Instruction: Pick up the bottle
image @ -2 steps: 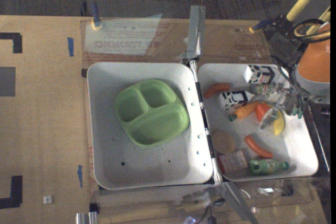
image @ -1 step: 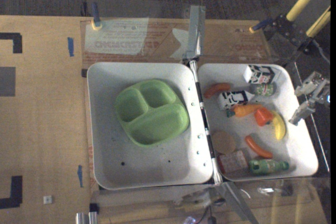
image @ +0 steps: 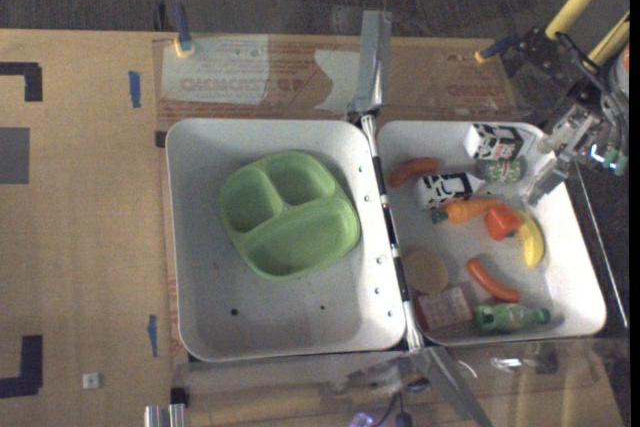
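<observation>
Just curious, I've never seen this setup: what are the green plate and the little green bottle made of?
The plate looks like moulded plastic: one flat, even green with a soft dull sheen and rounded dividers. The bottle also looks plastic, glossier, with a pale label band around its middle; it is too small here to rule out glass.

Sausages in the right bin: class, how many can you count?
2. One sausage lies at the bin's upper left, near the divider; the other sausage lies lower down, just above the green bottle. More could be hidden under other items.
</observation>
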You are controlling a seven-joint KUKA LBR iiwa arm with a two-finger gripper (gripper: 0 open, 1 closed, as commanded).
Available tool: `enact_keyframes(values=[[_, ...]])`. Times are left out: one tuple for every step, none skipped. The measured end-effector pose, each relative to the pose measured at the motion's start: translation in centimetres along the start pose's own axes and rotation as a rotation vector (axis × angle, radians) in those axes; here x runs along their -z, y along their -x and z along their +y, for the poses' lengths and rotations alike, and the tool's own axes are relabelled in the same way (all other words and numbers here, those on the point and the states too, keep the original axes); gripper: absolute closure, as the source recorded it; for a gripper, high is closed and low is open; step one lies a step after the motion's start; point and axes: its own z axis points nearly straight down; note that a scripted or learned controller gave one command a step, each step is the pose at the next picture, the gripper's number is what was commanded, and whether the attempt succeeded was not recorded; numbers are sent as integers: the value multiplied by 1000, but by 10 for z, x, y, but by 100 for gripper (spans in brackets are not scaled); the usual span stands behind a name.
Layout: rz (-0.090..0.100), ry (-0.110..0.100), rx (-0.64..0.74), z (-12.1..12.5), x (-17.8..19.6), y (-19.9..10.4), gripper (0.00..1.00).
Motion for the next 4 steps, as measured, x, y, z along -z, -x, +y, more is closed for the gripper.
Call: enact_keyframes(values=[[6,-2,-133,-23,-79,10,0],[3,-1,-73,7,-177,-69,0],[2,-2,-95,-59,-68,-39,0],[-8,3,-185,-18,-171,-90,0]])
